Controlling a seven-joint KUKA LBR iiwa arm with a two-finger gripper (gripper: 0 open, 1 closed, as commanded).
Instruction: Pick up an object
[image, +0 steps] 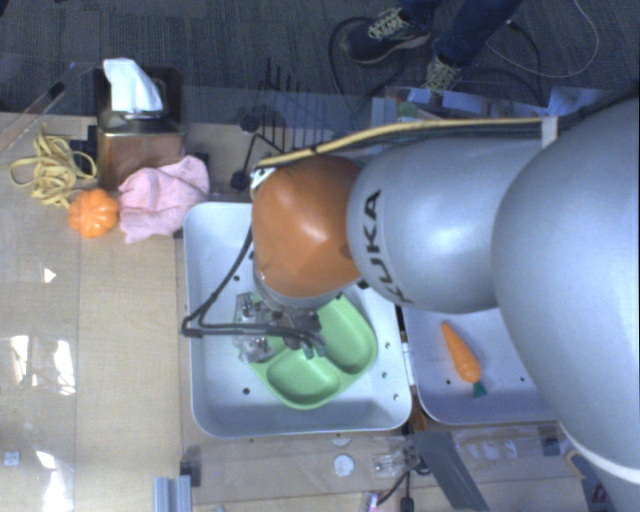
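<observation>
Arm (470, 220): grey, with an orange band (300, 240) above the wrist, is being extended in from the right and is covering much of the upper right of the view.

Bench (90, 350): pale wood, is being used to carry two white bins side by side.

Left bin (215, 400): shallow, white, is being occupied by a green dish and by the pincer above it.

Right bin (450, 405): white, is being partly hidden under the arm; a carrot is lying on its floor.

Green dish (315, 375): light green, with two hollows, is lying near the middle of the left bin, partly covered by the pincer.

Pincer (270, 335): metal, is being held low over the upper left part of the green dish; whether its fingers are spread or pressed together cannot be told, and nothing is being seen between them.

Pink cloth (160, 195): crumpled, is lying on the bench just beyond the left bin's far left corner.

Tissue box (135, 135): brown, with a white tissue standing out of it, is sitting just behind the pink cloth.

Carrot (462, 358): orange with a green end, is lying in the right bin, well apart from the pincer.

Small pumpkin (93, 213): orange, is resting beside the pink cloth on its left.

Yellow cord (45, 168): tangled, is lying just beyond the small pumpkin.
</observation>
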